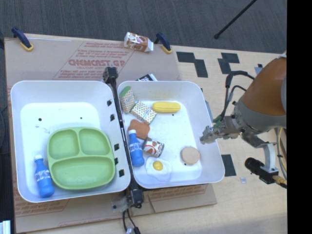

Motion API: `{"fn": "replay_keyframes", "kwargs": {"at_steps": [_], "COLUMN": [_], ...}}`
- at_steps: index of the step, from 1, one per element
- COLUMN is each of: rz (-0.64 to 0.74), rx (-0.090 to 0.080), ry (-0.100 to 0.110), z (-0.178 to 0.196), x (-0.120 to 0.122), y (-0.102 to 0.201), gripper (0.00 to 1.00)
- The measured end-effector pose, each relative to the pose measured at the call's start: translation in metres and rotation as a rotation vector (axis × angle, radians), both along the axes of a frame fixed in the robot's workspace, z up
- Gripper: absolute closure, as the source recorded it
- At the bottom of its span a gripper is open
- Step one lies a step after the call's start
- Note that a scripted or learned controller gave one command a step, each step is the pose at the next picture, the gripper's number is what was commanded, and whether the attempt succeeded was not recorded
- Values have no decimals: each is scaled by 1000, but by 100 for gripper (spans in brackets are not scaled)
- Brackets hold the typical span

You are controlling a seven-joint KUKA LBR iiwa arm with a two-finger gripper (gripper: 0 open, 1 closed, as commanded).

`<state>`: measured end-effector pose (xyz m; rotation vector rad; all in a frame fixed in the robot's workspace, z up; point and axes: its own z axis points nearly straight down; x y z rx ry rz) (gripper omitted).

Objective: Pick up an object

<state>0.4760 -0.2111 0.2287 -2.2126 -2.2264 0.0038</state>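
Round tan cookie-shaped toy (190,155) lies low in the right white bin (197,89), nearest the gripper (208,135), which hangs over the bin's right rim, its opening unreadable. Descending there risks hitting the wall.

I see bench (243,179) bearing cardboard sheet (92,62), two white bins (63,94) side by side, snack packet (138,42) near blue clamp (164,42).

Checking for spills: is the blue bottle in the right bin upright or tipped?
Tipped: the blue bottle lies flat on the right white bin's floor.
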Motion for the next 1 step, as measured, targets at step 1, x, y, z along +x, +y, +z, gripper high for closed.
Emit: {"fn": "replay_keyframes", "kwargs": {"at_steps": [1], "rz": [-1], "rx": [-1], "ry": [-5], "z": [28], "x": [1], "y": [0], "gripper": [100]}}
